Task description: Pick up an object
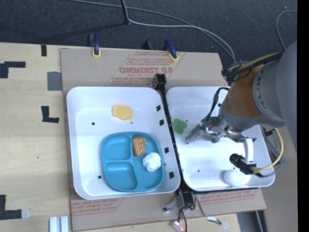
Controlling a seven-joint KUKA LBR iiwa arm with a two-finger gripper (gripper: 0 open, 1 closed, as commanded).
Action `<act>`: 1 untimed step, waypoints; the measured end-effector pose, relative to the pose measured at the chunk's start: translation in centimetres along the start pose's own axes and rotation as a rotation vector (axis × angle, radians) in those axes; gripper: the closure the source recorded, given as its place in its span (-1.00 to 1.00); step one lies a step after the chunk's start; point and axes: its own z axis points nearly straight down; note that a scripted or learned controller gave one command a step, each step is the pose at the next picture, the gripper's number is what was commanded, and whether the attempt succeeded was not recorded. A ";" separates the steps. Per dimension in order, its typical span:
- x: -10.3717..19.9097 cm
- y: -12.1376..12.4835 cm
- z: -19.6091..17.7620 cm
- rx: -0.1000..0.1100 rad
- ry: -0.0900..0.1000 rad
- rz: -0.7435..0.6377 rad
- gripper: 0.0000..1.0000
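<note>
In the right bin (193, 99), a small green object (179, 125) lies near the left wall. My gripper (192, 135) is low in this bin, pointing left, with its tip just right of and slightly below the green object. A white rounded object (235, 177) rests in the bin's near right corner, under the arm's cables. The left bin (79, 105) holds a yellow piece (122, 112) and a blue divided tray (116, 170). A tan waffle-like piece (139, 145) and a white lump (151, 162) sit on the tray.
The grey and orange arm (251, 100) covers the right bin's right side. A black divider (166, 124) runs between the bins. Cardboard (140, 66) lies under both bins, held by clamps at the back.
</note>
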 end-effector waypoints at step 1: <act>-0.1 0.1 -1.1 -0.002 -0.001 0.001 1.00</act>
